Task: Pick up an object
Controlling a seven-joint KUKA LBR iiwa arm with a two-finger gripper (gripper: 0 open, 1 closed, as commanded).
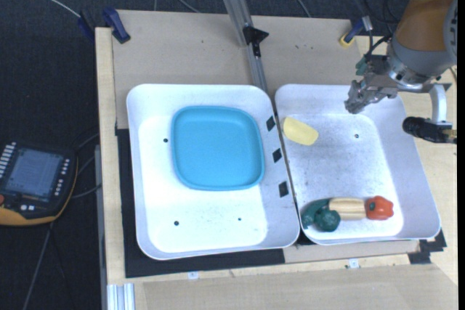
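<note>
The pincer (357, 102) hangs over the far edge of the right bin (407, 178); whether its tips are spread or pressed together I cannot tell, and nothing shows between them. A soft-looking, rounded yellow piece (300, 131) lies near the bin's far left side. Along the near rim sit a dark green lump (321, 218), a tan cylinder (347, 208) and a red rounded piece (378, 207), touching in a row. The speckled middle floor is open. A smooth blue tray (218, 147) with rounded corners fills much of the left bin (149, 178). The pale worktop (167, 40) carries both.
</note>
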